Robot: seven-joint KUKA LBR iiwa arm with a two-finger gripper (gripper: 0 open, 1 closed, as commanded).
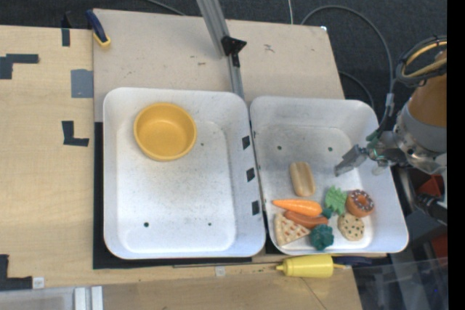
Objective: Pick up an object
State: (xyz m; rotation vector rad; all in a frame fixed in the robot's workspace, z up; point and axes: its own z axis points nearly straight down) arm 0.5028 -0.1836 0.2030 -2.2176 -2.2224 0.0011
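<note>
— Nearest us?
— Yellow plastic mustard bottle [308,266], lying left-right below the right white bin [305,120].
— Inside that bin?
— Tan bread roll [301,178], long axis up-down; orange carrot [297,207] pointing left.
— Left white bin [123,178]?
— Yellow round bowl [165,131].
— Gripper [347,162]?
— Fingers spread, holding nothing, beside the roll.

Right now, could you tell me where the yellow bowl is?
The yellow bowl sits in the upper-left part of the left bin, well apart from the toy food in the right bin.
</note>
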